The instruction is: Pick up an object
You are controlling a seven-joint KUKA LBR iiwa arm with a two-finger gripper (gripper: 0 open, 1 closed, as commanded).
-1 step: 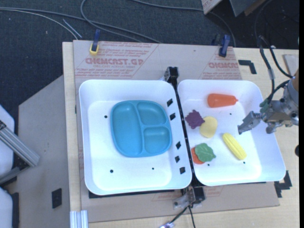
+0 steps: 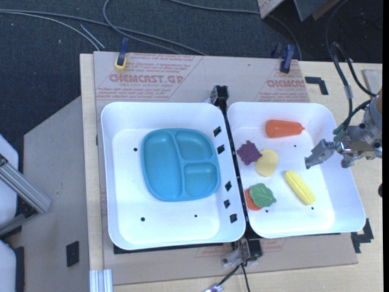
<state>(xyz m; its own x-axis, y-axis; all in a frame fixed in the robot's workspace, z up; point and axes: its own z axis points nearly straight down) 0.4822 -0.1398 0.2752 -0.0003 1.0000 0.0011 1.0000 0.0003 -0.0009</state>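
The right bin (image 2: 340,215) holds several toy foods. An orange carrot (image 2: 284,128) lies near its back, with a purple grape bunch (image 2: 248,152) and a round yellow fruit (image 2: 267,162) toward the left. A yellow corn cob (image 2: 299,187) lies in the middle, and a green leafy piece (image 2: 262,195) on something red-orange sits at the front left. My gripper (image 2: 332,158) hangs over the right side of this bin, right of and above the corn. It is open, with nothing between its fingers (image 2: 316,156).
A blue divided plate (image 2: 180,163) lies in the left bin (image 2: 121,218). A black divider with clips (image 2: 226,163) runs between the two bins. Cables (image 2: 346,90) trail along the arm at the right edge. Cardboard (image 2: 182,72) covers the bench.
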